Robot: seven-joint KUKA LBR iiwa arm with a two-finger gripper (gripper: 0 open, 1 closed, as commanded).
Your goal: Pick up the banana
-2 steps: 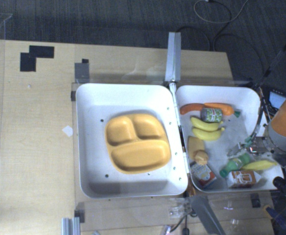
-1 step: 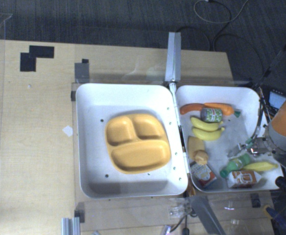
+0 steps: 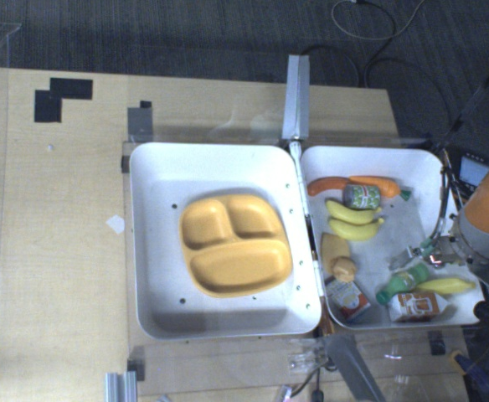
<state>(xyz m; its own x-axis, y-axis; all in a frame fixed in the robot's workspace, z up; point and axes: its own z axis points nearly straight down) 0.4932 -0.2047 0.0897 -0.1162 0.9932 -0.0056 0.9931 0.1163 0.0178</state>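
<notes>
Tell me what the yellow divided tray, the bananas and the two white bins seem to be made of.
The yellow divided tray looks like moulded plastic: one even colour, rounded compartment walls, dull sheen. The bananas are probably plastic toy fruit, judging by their uniform yellow and smooth gloss, though real fruit cannot be ruled out. The white bins look like matte plastic or coated metal; their soft rounded corners suggest plastic.

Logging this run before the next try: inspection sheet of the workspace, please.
Surface: wooden bench bearing left bin and right bin, side by side.
Job's things: banana bunch in right bin's upper middle; another banana near its lower right.
Clutter: yellow divided tray in left bin; carrot, green bottle, small can, packets in right bin.
Grippers: gripper low over right bin's right side, nothing visibly between its fingers.
Cables: loop on floor beyond bench.
Surroundings: dark carpet.
</notes>
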